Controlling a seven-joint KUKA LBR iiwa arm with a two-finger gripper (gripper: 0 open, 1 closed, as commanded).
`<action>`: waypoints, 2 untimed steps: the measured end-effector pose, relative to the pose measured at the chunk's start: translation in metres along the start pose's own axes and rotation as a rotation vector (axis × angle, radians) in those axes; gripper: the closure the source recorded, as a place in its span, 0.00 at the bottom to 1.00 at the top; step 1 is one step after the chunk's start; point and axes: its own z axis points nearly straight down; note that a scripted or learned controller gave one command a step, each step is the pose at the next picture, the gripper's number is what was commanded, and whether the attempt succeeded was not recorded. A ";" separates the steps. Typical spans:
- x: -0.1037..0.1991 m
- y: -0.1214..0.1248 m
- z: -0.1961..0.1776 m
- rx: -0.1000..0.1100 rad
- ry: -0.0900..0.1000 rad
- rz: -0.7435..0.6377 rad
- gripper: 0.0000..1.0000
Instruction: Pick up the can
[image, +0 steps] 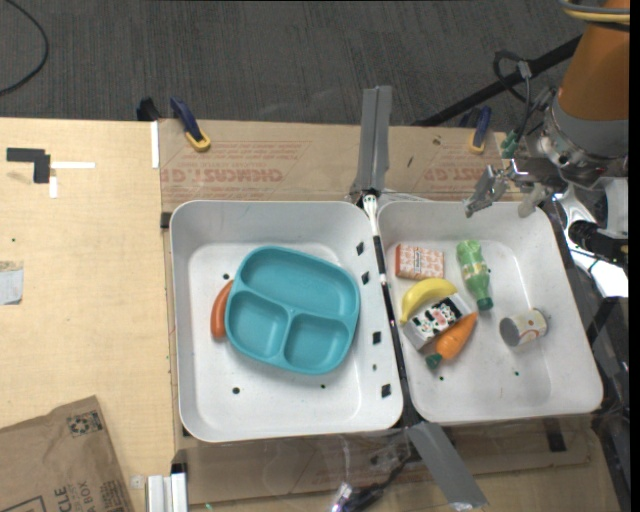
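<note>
My jaws (503, 190) hang above the right bin's (570, 300) far rim, thin metal fingers splayed apart with nothing between them. The can (523, 327), a short cylinder, lies on its side near that bin's right wall, well apart from them. Left of it cluster a carrot (455, 338), banana (428, 296) and green bottle (475, 272). A glossy teal divided plate (292, 310) fills the left bin (190, 300).

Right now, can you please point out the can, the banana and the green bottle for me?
can (524, 327): camera view, on its side wall, right bin.
banana (428, 294): camera view, middle of the yellow curve.
green bottle (474, 270): camera view, on its body.
</note>
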 end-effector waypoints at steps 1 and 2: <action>-0.067 -0.088 0.100 0.000 0.000 -0.037 0.00; -0.097 -0.127 0.171 0.002 0.005 0.090 0.00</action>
